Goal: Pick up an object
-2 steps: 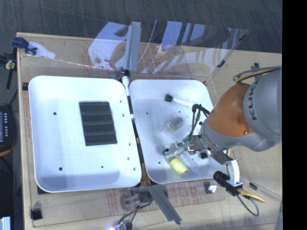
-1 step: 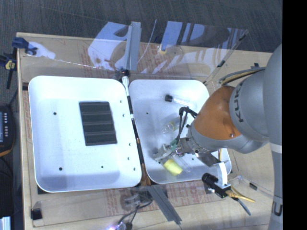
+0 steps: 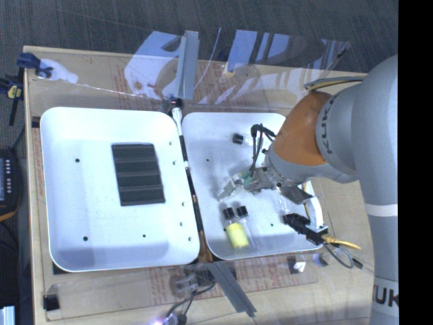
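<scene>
Grey KUKA arm (image 3: 369, 127), orange band above the wrist, entering from the right and bent down over the right bin (image 3: 210, 181). Left bin (image 3: 61, 181), shallow and white, bearing a dark ribbed rectangular block (image 3: 139, 174) near its middle, long axis running up and down the frame. Right bin, same make, touching the left one along a shared rim, holding the smaller goods. Gripper (image 3: 238, 183), low over the middle of the right bin, tips directed toward the frame's left; state of the jaws not legible amid the translucent clutter at the tips, so cannot tell whether spread, closed or pinching anything. Yellow cylinder (image 3: 237, 235), lying near the bin's lower edge, below the gripper and apart from it, long axis roughly up-down in the frame with a slight tilt. Black-capped pair (image 3: 235, 212), just above the yellow cylinder, between it and the gripper. Small black knob (image 3: 237, 139), alone toward the bin's upper part, above the gripper. Likeliest candidates judged to be the black-capped pair and the yellow cylinder, both lying toward the frame's bottom from the tips; short descent-side shift called for, fingers best set across the cylinder's long axis.
</scene>
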Available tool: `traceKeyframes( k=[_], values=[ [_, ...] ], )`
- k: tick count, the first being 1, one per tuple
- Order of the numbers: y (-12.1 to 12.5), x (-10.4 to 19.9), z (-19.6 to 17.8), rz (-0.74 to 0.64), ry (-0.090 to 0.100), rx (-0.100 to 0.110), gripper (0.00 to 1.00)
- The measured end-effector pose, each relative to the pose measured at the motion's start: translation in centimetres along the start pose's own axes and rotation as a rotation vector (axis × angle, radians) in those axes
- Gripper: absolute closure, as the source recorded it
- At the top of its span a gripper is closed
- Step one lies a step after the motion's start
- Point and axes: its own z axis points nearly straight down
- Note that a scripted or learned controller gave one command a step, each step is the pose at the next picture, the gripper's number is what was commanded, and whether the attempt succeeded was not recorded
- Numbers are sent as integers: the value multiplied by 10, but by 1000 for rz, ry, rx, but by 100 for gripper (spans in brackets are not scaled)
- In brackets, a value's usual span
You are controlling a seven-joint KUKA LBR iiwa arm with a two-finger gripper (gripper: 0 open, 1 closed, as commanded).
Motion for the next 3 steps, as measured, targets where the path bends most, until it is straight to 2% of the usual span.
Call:
traceKeyframes(
  k=[1, 2, 3],
  values=[
    [-8, -29, -83, -53, -1, -1, 0],
    [37, -37, -25, -158, -11, -18, 0],
    [37, -37, -25, -211, -10, -14, 0]
  ],
)
